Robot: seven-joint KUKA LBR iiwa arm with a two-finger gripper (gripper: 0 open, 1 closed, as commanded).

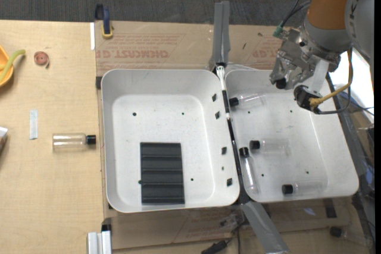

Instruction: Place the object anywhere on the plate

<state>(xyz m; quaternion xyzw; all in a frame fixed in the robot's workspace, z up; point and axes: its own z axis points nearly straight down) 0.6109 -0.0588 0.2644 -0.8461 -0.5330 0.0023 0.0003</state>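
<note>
A black ribbed plate (161, 173) lies flat in the left bin (119, 83), near its front wall. Several clear plastic bottles with black caps lie in the right bin (339, 172): one near the back left (249, 100), one in the middle (271, 146), one along the left wall (246, 168) and one at the front (299, 188). My gripper (282, 79) hangs above the back edge of the right bin, to the right of the back-left bottle and well apart from the plate. I see nothing held in it.
The divider between the two bins (229, 128) runs down the middle. On the wooden bench to the left lie another clear bottle (71, 140), a white strip (33, 125), a small red disc (40, 58) and a yellow object (6, 65). A blue clamp (102, 18) stands behind the left bin.
</note>
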